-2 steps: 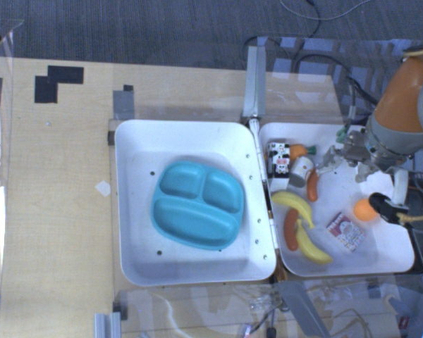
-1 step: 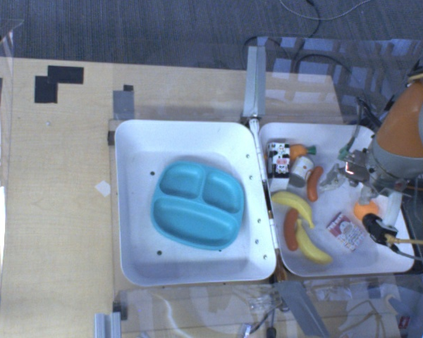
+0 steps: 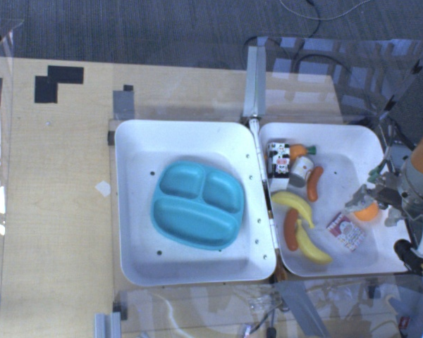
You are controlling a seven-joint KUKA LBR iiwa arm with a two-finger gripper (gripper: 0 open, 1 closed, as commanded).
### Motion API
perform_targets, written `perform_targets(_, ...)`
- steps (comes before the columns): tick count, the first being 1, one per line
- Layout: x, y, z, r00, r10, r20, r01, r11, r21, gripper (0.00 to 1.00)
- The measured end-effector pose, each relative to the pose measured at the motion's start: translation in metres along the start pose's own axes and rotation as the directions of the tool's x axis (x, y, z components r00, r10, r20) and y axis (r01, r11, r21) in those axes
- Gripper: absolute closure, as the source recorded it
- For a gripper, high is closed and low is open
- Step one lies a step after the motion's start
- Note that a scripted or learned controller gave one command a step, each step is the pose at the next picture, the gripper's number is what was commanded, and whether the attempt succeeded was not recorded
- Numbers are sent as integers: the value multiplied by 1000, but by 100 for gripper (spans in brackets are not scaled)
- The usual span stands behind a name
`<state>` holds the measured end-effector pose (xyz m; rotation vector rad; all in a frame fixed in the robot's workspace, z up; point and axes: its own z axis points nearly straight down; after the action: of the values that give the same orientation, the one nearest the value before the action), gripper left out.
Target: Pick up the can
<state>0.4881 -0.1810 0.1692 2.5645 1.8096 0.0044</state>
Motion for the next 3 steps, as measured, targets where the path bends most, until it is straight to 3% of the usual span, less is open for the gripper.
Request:
perform_targets(1, -8, 13, 63, 999, 36, -1, -36, 999, -7, 0)
perform_targets(2, 64, 53, 81, 1000, 8, -3, -8, 1000, -8, 0)
perform_targets(3, 37, 136, -9, 1000, 21, 1, -21, 1000, -3, 0)
